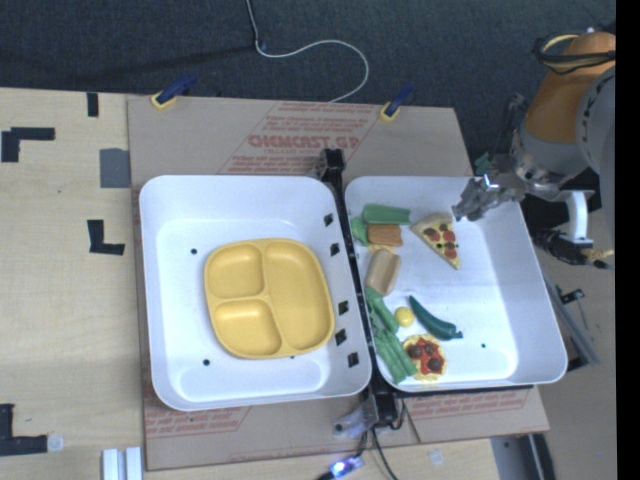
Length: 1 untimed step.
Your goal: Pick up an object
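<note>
My gripper (468, 208) hangs over the far part of the right bin (520, 298), just right of a toy pizza slice (440, 239). Nothing shows between its fingers. Left of the slice lie a green bean-like piece (386, 213), a tan-orange piece (384, 234) and a beige roll (382, 268). Nearer the front sit a small yellow piece (403, 316), a dark green pepper (433, 321), long green stalks (384, 334) and a second pizza-like piece (425, 354).
The left bin (170, 268) holds a yellow divided plate (268, 297). Black clips (340, 258) run along the wall between the bins. A white cable (320, 53) loops across the dark cloth behind the cardboard base.
</note>
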### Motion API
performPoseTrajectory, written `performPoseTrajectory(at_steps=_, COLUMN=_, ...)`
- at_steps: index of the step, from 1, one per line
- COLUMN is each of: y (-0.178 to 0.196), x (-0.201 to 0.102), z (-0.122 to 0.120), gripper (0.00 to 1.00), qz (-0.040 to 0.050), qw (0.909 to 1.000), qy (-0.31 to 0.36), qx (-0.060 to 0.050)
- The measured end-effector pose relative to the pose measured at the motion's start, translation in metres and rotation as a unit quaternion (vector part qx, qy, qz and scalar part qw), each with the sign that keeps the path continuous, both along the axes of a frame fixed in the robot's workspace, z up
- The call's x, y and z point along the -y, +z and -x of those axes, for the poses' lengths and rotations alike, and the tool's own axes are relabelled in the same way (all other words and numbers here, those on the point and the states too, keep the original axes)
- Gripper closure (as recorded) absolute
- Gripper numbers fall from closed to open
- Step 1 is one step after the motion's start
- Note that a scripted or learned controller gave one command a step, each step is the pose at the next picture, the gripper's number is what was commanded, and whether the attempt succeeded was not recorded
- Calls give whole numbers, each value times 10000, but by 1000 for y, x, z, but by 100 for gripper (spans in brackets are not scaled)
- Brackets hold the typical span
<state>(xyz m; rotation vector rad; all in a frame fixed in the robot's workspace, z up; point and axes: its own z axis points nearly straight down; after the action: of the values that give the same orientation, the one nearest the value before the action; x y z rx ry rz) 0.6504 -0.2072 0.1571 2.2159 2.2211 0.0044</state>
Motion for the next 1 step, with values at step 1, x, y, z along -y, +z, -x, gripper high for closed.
performPoseTrajectory(at_steps=1, y=59, x=7, z=-6, gripper=100, qz=6, qw=10000, qy=-2, qx=2)
